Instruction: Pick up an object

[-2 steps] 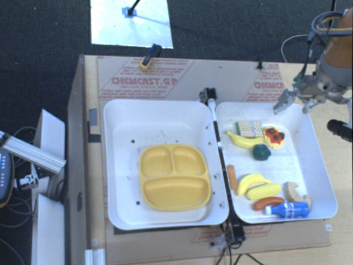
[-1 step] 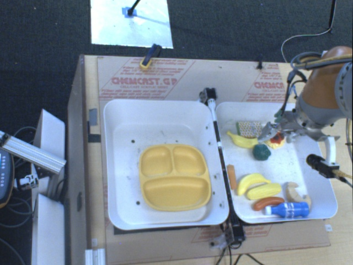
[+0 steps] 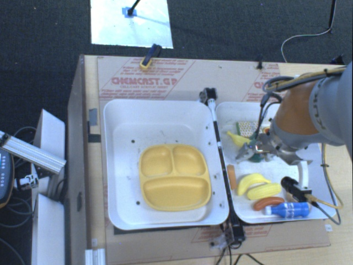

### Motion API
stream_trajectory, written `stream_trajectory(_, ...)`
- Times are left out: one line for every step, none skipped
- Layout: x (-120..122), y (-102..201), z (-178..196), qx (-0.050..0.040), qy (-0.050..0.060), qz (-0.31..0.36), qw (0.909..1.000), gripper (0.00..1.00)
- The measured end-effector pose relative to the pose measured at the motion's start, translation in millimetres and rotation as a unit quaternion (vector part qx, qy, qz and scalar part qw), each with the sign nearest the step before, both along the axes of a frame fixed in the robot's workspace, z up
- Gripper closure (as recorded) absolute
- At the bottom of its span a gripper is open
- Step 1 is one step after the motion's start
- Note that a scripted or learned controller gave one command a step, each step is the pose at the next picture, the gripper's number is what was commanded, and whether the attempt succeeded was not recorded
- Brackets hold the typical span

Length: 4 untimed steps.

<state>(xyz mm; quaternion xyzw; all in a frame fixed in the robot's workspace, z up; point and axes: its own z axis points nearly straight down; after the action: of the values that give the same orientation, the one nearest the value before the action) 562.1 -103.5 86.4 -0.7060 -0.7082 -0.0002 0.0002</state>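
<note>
The gripper is lowered into the right bin, evidently to reach the loose items there. Whether the fingers are open, closed or gripping cannot be told; the wrist masks them. Nearest candidate: a small yellow piece just beside the fingers on the divider side. Yellow banana shapes, an orange sausage and a blue bottle lie nearer the bin's front edge. The left bin holds a yellow divided plate, well apart.

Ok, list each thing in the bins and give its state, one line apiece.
Yellow divided tray: flat in left bin, compartments bare.
Bananas: lying in right bin.
Blue bottle: on its side.
Orange sausage: lying beside bottle.
Gripper: low over right bin.
</note>
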Motion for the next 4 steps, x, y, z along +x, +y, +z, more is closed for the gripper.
stream_trajectory(79.4, 18.4, -2.1, -0.0002, 0.0, 0.0, 1.0, 0.0)
stream_trajectory(4.4, -13.3, -2.3, -0.0008, 0.0, -0.001, 1.0, 0.0)
stream_trajectory(59.8, 9.3, -1.5, -0.0002, -0.002, 0.0, 1.0, 0.0)
stream_trajectory(21.8, -0.7, 11.1, -0.0006, -0.001, -0.001, 1.0, 0.0)
